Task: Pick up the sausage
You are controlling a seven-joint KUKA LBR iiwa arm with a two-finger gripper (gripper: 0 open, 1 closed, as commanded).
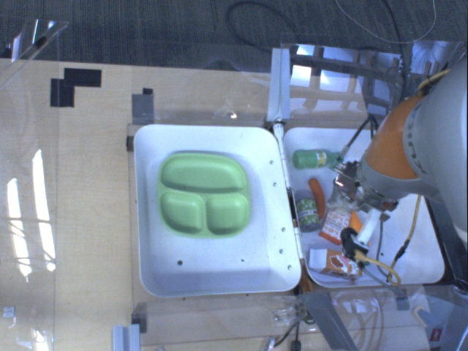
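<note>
Sausage (316,191) is lying in the right bin (420,269), near its left wall, pointing roughly up and down, with nothing touching its top half as far as I'm seeing. Honestly a lot is getting hidden over there: the arm (431,145) is covering the whole right part of that bin, and the gripper (349,175) is mostly tucked under the wrist, so I'm not able to tell what the jaws are doing. Nothing is showing between them from where I'm standing. Just above the sausage a green bottle (316,158) is lying on its side, and just below it a small green-labelled can (308,212) is sitting against the bin wall. To the right of the can a red and white packet (337,224) is lying flat, with something orange beside it that's too blurry to name. Down at the bin's front edge another snack packet (341,265) is sitting next to a small white box (318,257). Over in the left bin (157,269) a green divided tray (204,194) is sitting in the middle. The arm is reaching in from the right, its orange band (387,148) hanging over the right bin, wrist hovering just right of the sausage.
</note>
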